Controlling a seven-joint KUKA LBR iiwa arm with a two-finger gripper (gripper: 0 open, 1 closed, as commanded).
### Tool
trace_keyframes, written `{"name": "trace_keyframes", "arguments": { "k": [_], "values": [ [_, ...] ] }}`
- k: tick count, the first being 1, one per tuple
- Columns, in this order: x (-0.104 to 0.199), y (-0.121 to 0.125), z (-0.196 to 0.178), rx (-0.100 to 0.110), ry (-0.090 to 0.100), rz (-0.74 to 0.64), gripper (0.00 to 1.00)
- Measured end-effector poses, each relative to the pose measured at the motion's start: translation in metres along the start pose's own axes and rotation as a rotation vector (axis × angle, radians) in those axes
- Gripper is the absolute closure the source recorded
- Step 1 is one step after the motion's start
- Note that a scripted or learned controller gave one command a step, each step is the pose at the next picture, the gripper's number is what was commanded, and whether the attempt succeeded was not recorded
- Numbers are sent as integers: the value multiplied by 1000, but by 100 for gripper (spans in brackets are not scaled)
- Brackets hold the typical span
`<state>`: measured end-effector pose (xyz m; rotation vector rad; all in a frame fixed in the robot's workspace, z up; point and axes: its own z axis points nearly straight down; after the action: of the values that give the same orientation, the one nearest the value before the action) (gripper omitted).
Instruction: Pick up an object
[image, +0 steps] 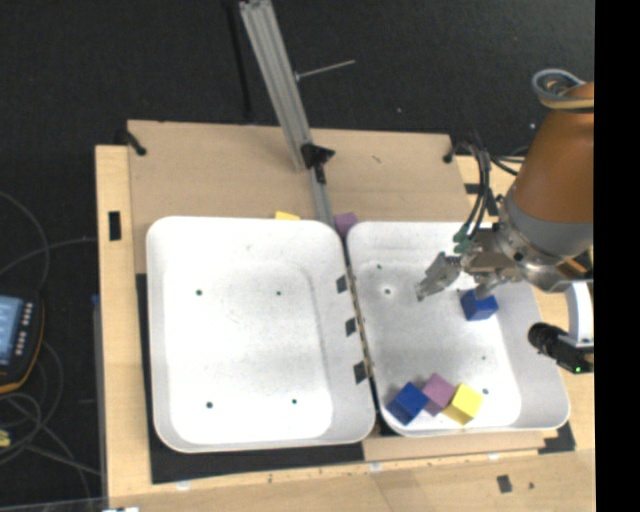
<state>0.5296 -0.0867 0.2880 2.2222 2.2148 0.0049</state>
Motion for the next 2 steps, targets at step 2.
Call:
{"name": "trace_keyframes", "arguments": {
  "k": [2],
  "values": [
    [-78, -5, 99, 12, 0, -1, 0]
  ]
}}
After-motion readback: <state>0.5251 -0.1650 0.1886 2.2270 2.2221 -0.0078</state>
